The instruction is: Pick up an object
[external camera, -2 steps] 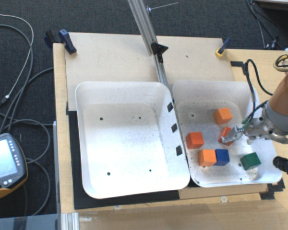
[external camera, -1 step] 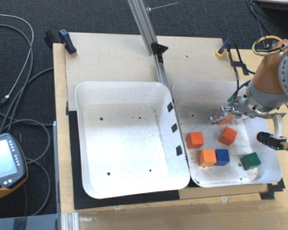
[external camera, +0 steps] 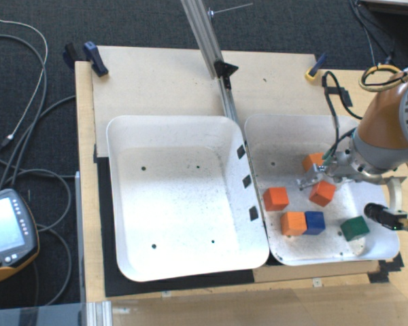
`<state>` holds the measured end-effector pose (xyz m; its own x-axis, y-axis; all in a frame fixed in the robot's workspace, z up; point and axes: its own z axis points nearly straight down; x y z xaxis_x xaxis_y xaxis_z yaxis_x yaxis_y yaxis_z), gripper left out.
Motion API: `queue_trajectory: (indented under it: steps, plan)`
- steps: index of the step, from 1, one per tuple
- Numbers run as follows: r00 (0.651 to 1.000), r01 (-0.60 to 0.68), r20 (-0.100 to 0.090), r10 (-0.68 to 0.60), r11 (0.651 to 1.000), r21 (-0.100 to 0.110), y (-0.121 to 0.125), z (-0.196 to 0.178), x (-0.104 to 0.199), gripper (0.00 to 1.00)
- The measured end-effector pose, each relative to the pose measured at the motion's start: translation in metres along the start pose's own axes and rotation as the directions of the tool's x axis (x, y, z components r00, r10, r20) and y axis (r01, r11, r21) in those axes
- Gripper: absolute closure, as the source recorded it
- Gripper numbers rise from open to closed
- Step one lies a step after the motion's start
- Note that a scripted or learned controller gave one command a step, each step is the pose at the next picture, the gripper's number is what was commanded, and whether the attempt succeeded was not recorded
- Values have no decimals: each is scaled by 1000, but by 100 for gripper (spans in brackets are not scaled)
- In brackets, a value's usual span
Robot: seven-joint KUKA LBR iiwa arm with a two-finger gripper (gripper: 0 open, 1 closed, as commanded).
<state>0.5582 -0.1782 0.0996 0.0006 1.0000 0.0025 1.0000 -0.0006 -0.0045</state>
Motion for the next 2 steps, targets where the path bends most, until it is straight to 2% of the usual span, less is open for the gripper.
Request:
queue_trajectory:
  steps: [1,2]
  plan:
    - [1000,6,4,-6,1000,-12,95,-1,20,0]
    - [1000,4,5,-4,1000,-8,93,-12,18,100]
